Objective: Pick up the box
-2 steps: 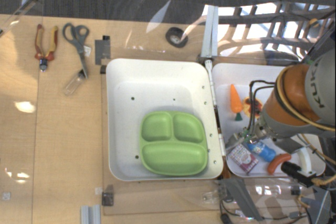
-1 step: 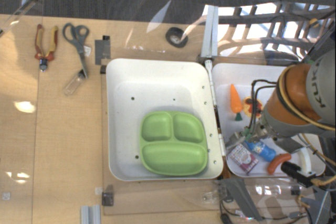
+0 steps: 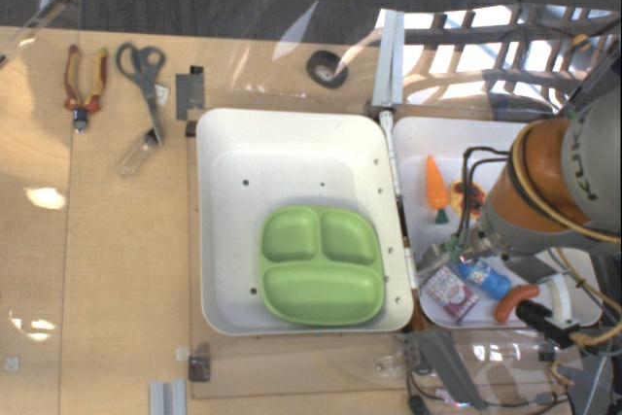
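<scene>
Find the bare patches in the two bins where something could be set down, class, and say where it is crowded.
The left bin has bare floor behind and left of the green tray. The right bin is crowded: carrot, box, blue item and sausage cluster under the arm.

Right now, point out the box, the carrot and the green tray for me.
box [image 3: 450, 293]: camera view, middle of its patterned top face.
carrot [image 3: 435, 183]: camera view, mid-length of its orange body.
green tray [image 3: 321, 264]: camera view, ridge between its compartments.
</scene>
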Controlling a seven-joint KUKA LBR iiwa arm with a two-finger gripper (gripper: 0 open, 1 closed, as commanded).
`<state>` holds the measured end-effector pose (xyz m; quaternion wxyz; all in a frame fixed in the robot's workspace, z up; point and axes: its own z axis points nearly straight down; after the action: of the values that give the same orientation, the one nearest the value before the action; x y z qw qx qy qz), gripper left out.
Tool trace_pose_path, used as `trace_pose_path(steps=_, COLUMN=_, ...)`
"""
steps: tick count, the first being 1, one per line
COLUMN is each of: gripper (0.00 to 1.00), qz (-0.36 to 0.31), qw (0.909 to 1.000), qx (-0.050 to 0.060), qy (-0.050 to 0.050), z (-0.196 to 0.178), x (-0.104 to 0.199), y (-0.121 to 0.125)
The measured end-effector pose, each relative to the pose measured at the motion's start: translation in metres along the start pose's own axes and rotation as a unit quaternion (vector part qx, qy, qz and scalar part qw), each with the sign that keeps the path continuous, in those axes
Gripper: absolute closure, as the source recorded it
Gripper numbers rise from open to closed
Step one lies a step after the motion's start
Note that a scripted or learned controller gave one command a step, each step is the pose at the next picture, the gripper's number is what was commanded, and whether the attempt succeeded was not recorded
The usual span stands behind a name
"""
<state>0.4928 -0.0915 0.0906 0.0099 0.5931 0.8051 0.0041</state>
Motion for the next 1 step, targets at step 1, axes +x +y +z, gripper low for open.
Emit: trace_pose_path(steps=1, gripper=0.00, qz=0.010, qw=0.9999, qx=0.000, qy=0.000, z=0.0000, x=0.0010, y=0.0005)
